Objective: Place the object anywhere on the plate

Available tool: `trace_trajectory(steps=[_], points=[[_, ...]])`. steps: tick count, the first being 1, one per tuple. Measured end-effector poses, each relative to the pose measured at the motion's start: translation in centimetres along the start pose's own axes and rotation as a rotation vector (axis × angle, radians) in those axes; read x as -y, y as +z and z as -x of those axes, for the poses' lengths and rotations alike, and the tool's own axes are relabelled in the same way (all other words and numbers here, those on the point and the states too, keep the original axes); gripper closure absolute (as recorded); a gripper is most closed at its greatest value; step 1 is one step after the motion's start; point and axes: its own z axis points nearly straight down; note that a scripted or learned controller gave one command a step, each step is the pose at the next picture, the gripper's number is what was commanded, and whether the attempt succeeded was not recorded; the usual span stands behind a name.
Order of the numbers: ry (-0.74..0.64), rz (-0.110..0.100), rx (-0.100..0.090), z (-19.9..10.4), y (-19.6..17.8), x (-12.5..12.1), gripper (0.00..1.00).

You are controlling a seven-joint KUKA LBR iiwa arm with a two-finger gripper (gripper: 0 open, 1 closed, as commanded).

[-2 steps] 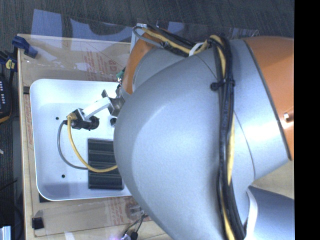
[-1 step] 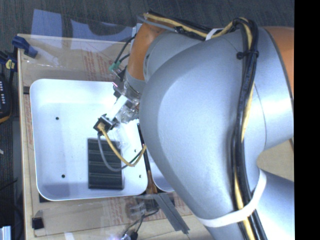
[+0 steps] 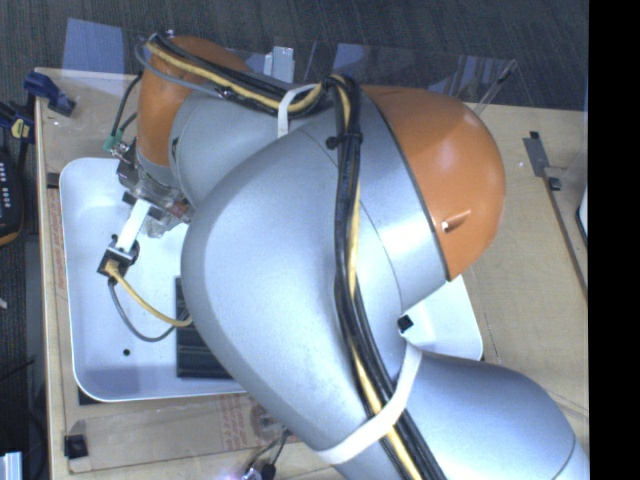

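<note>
Camera view. The arm (image 3: 330, 298) comes in from the right and covers most of the bench (image 3: 560, 218). Its grey links and an orange joint cap (image 3: 450, 183) lie across the middle, hiding nearly all of the right bin (image 3: 455, 330), of which a strip of white wall shows past the arm's edge.

The orange band (image 3: 165, 93) sits over the far end of the left bin (image 3: 75, 268). Below it the gripper (image 3: 152, 211) hangs low over that bin's far half, above bare white floor. The wrist hides the tip, so I cannot tell whether it is spread or closed, nor whether it holds or touches anything.

Left bin, near side: a black flat slab (image 3: 197, 343) with a ribbed face lies on the floor, its right part hidden under the arm. It is well apart from the gripper. I cannot tell whether this is the task's object. A small dark speck (image 3: 127, 351) sits on the floor just left of it.

A blue clamp (image 3: 47, 90) grips the bench's far left corner.
</note>
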Motion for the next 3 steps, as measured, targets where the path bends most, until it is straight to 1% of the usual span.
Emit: trace_trajectory(steps=[1,2,3], points=[[0.195,0.001,-0.005,5.5,-12.1,-1.0,1.0],[-0.234,0.0,-0.001,1.4,1.5,-1.1,1.0],[0.143,0.003,-0.003,7.3,-8.8,-7.6,1.0]])
